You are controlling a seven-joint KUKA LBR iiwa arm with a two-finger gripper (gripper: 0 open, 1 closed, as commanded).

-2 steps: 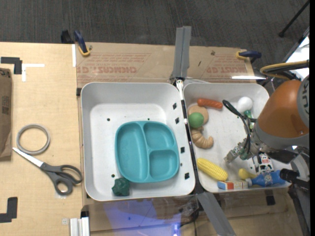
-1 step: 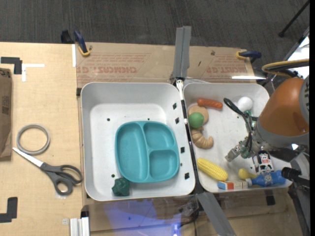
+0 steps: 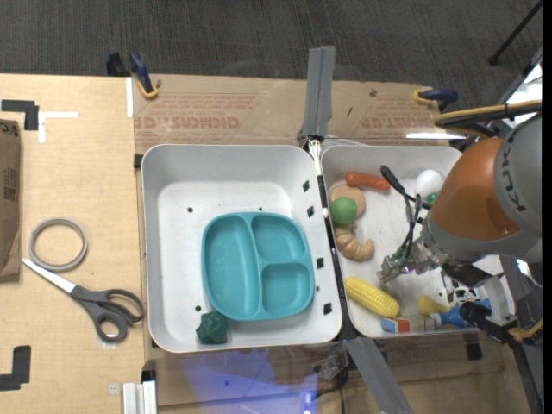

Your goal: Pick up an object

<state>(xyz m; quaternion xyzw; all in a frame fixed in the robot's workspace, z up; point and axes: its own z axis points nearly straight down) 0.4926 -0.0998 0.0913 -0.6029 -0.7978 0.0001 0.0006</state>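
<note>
The arm (image 3: 483, 201) hangs over the right bin (image 3: 448, 155), and the gripper (image 3: 395, 267) sits low just above the corn (image 3: 372, 297). Whether its fingers are apart, I cannot tell. A clean grasp probably means lining up across the cob, clear of the croissant (image 3: 355, 245).

Dark grey carpet floor (image 3: 259, 15) runs along the far side of the bench (image 3: 69, 145). Bench top is light wood, partly covered by brown cardboard (image 3: 224, 110) at its far edge. Scissors (image 3: 95, 302) and a tape roll (image 3: 58, 244) lie on its left part. Blue clamps (image 3: 142, 74) grip the cardboard edge.
</note>
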